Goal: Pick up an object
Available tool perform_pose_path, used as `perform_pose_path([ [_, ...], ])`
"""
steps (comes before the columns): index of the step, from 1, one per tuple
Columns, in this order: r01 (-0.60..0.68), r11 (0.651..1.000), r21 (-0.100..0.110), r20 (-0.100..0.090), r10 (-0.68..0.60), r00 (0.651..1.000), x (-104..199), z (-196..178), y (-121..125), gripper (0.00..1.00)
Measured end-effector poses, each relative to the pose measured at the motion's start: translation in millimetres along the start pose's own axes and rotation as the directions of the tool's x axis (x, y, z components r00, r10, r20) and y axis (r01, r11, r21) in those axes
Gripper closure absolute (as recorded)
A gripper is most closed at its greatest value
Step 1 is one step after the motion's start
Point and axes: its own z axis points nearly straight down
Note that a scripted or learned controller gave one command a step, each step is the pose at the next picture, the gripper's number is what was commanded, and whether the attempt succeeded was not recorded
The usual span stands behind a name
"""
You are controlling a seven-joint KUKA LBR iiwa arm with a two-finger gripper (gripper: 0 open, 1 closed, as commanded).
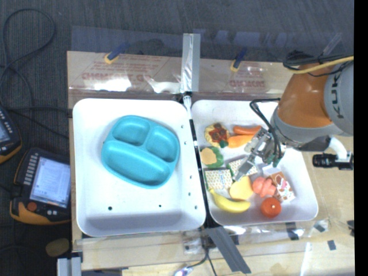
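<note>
Fingers cannot be read from this slanted overhead view, so you cannot tell whether the gripper (257, 152) is spread or pressed together, nor whether anything sits between its tips. It hangs low over the middle of the right bin (305, 174), the grey arm with its orange band (305, 99) reaching in from 3 o'clock.

Your candidates lie packed around it. At 12 o'clock of the gripper is the carrot (242, 140); at 6 o'clock the pale pear-shaped piece (242, 187) rests on the banana (229, 203); at 5 o'clock sit the peach-coloured fruit (263, 186) and, nearer the rim, the red tomato (271, 207). A checked waffle piece (217, 179) lies at 8 o'clock.

Choose one item with free flanks, I would say the tomato or the carrot, and centre over it before descending. Crowding is the risk: a tip landing on a neighbour will likely push the pile. The left bin (86, 171) carries a blue divided tray (141, 149).
</note>
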Motion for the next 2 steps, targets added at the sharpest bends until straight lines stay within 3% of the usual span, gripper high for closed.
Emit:
perform_pose_path([
  [1, -0.259, 0.966, -0.009, 0.006, 0.259, 0.966, -37.9, 60.7, 0.4, 0.00],
  [2, -0.534, 0.846, -0.013, 0.014, 0.534, 0.845, -27.4, 64.3, 10.5, 0.00],
])
